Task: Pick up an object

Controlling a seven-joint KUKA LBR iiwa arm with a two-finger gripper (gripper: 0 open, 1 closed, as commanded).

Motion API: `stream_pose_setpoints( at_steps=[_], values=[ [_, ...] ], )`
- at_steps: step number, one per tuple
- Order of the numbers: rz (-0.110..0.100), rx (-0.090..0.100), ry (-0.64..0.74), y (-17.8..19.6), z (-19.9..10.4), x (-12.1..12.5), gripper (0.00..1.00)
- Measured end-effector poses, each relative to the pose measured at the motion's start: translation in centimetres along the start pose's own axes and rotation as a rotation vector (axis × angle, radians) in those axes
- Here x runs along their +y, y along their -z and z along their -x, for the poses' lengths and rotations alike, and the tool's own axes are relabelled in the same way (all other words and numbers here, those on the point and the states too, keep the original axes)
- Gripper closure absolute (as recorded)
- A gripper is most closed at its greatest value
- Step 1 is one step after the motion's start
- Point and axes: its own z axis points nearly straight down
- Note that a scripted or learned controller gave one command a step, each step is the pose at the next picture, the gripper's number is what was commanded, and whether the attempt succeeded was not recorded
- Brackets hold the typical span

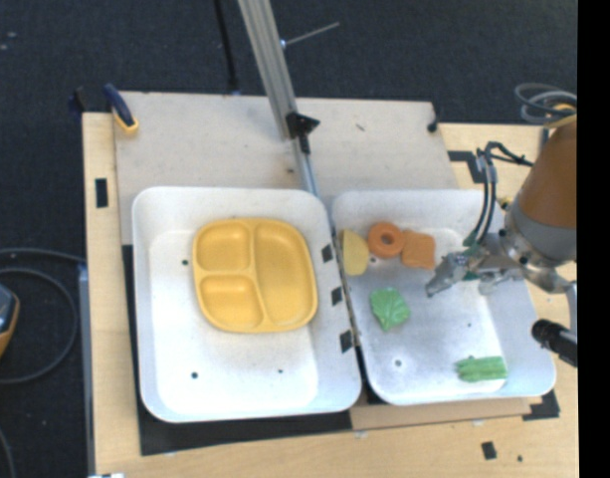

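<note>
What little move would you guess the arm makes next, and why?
Probably a short reach down and to the view's left: the gripper hangs over bare floor of the right bin, with the orange block just up-left of it and the green lump down-left.

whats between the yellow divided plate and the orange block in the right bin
In the camera view, a pale yellow piece and an orange ring lie between the yellow divided plate and the orange block.

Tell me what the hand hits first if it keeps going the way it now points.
The hand points left and slightly down in the camera view. Likely first is the green leafy piece, just below that line; height above the right bin is unclear, so it might pass over.
</note>
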Motion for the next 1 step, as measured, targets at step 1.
stream_pose_setpoints(
  at_steps=[1],
  values=[
    [0.000, 0.000, -0.001, -4.24, -0.13, -0.03, 0.00]
  ],
)
